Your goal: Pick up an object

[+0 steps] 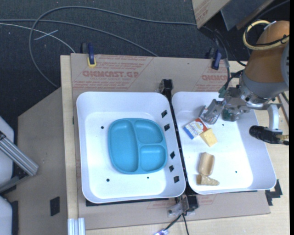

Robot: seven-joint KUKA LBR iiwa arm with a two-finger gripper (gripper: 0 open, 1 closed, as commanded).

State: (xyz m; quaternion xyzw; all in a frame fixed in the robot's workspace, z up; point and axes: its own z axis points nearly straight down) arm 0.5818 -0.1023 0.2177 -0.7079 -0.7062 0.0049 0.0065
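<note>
Fingers (212, 111) over right bin (248, 156), grip unclear; glossy blue sectioned plate (137, 145) in left bin (92, 137); yellow block (208, 137), tan cone (206, 164).

Grey arm (262, 80) with orange band, yellow cable looped above.

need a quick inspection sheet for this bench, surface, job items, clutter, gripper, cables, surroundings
surface: brown board printed in red, bearing left bin and right bin side by side
job's things: in the right bin, a small red, white and blue carton touching a yellow block; a tan ice cream cone toy nearer the front
clutter: blue divided plate in the left bin
grippers: gripper low over the right bin, just behind the carton; no item seen between its fingers
cables: pale cables looping on the dark floor; yellow loop on the arm
surroundings: two blue clamps at the board's back edge; cardboard box behind
</note>
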